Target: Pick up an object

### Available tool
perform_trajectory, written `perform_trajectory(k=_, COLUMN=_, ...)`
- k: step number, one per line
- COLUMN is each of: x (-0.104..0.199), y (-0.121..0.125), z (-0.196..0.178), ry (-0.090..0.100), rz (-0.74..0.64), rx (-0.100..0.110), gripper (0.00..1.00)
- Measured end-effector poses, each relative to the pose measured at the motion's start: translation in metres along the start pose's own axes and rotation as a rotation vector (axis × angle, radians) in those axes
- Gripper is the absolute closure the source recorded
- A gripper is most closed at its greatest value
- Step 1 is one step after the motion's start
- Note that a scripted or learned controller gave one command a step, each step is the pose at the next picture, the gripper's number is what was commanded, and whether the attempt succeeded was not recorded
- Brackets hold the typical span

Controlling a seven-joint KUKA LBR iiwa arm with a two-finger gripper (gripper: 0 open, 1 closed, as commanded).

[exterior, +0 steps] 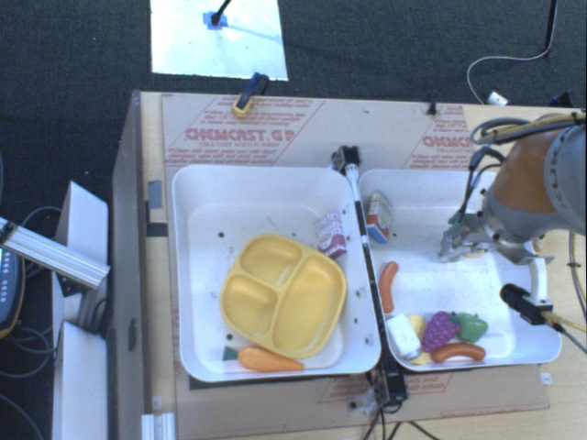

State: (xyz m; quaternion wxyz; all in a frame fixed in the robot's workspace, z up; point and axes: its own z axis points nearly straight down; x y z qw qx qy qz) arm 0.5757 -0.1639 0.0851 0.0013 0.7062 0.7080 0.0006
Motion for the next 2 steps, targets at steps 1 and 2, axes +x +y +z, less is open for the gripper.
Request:
perform_trajectory(k=1, x=0.000, y=0.000, z=0.000, ry=0.000, rz=0.000, rx=0.000, gripper=0.00)
perform_trajectory(k=2, x=-0.019, y=0.054, z=0.000, ry=0.000, rz=-0.002, rx=-0.001, gripper=0.00)
